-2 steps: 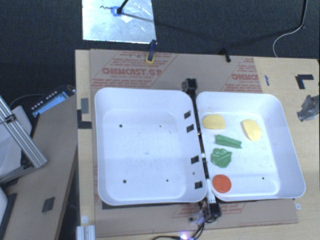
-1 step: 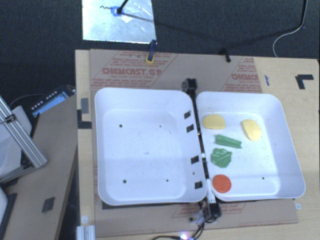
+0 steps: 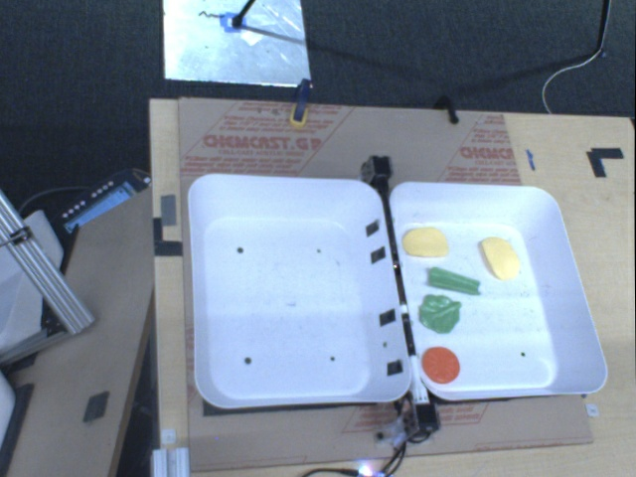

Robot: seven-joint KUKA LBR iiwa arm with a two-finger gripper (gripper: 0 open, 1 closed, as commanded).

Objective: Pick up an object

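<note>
The right bin (image 3: 566, 266) holds several small objects near its left side. A yellow oval piece (image 3: 425, 242) lies at the top left, and a second yellow piece (image 3: 501, 257) lies to its right. Below them are a green bean-like stick (image 3: 454, 282), a crumpled green leafy piece (image 3: 439, 312), and a round red-orange disc (image 3: 441, 365) near the front wall. All of them rest on the bin floor, apart from one another.
The left bin (image 3: 214, 266) sits beside the right one, joined along a black hinge strip (image 3: 396, 286). Both rest on a cardboard sheet (image 3: 258, 142). A shiny metal plate (image 3: 235, 26) lies behind the bench, and a metal frame (image 3: 40, 276) stands at far left.
</note>
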